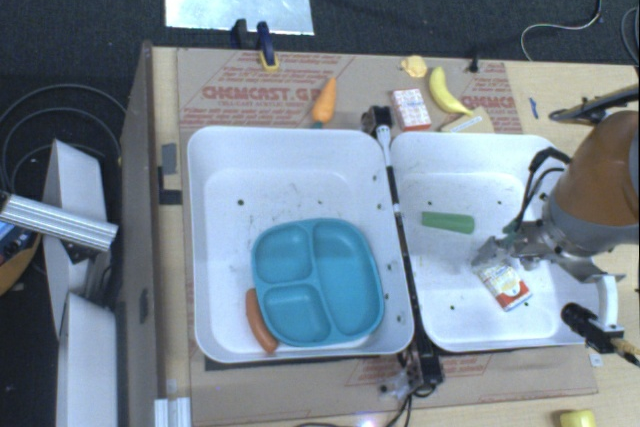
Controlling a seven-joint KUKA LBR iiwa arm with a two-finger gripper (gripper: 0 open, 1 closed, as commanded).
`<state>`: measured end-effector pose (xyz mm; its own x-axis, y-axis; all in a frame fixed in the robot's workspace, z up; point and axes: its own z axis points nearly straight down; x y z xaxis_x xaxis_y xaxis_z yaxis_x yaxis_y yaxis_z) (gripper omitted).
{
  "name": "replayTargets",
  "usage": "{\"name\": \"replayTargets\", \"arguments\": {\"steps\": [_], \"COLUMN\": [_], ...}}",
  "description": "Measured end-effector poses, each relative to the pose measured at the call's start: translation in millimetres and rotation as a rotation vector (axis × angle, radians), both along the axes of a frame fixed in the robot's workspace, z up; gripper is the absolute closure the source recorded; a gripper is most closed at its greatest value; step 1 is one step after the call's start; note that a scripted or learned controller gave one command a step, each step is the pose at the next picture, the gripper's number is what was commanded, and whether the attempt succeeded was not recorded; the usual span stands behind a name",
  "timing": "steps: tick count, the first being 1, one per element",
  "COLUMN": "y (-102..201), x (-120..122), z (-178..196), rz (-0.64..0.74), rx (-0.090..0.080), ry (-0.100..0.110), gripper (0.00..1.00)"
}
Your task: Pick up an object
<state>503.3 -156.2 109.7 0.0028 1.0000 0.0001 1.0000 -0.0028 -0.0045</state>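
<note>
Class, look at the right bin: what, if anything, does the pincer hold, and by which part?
It cannot be told: the pincer sits at the small white-and-red carton's upper end, hiding any grip.

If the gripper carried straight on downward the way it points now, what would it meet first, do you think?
Most likely the small carton lying in the right bin; the gripper hangs directly over it, though the height is unclear.

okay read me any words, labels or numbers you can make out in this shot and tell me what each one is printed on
"CHEMCAST G..." in red, on the brown board behind the left bin.
More red print on the same board behind the right bin: too cut off to read.
Small box by the banana: print too small.
Carton at the gripper: blurred.
</note>
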Motion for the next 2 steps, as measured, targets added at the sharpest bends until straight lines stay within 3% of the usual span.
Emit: {"name": "replayTargets", "arguments": {"steps": [1,2], "y": [2,-41], "x": [125,-18], "z": [-20,-20], "rz": [0.012,-0.005], "rx": [-0.003,0.002], "ry": [-0.022,0.004], "gripper": [0.00,0.00]}}
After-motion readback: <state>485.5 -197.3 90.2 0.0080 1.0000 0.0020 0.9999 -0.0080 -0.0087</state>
